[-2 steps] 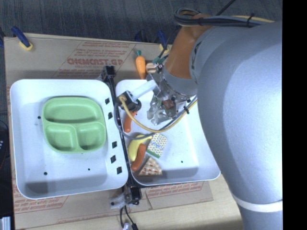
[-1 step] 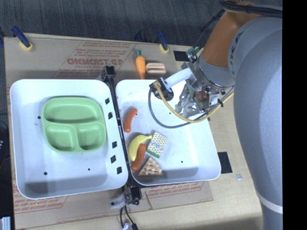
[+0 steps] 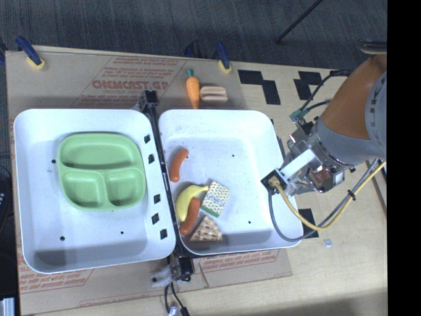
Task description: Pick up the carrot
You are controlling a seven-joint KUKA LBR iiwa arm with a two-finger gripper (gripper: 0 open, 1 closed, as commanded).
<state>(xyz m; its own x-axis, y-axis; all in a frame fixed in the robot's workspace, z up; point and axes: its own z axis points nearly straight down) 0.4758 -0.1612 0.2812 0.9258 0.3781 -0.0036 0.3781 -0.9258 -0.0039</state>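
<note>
Carrot is not in either bin. It lies on the counter just behind the back rim of the right bin, near that bin's back-left corner. Green top points away from the bin, orange tip toward it. A small bun sits just beside it on the right, close or touching, I can't say which.

Tool hangs over the right bin's right rim, well apart from the carrot. I cannot tell whether it is open or closed from this angle.

Decoys in the right bin: an orange sausage near the left wall, and a second reddish one against a banana at the front-left. Both look carrot-like, so I'd watch for a wrong pick. Left bin holds a green plate.

Handling, my guess: a toy carrot, light and stiff, with a smooth tapered body that may slip toward the thin end. I'd grip across the thick orange part just below the green top, closing from the left and right sides. The bun crowds the right side, so clearance there is tight. The bin rim also sits close to the tip.
</note>
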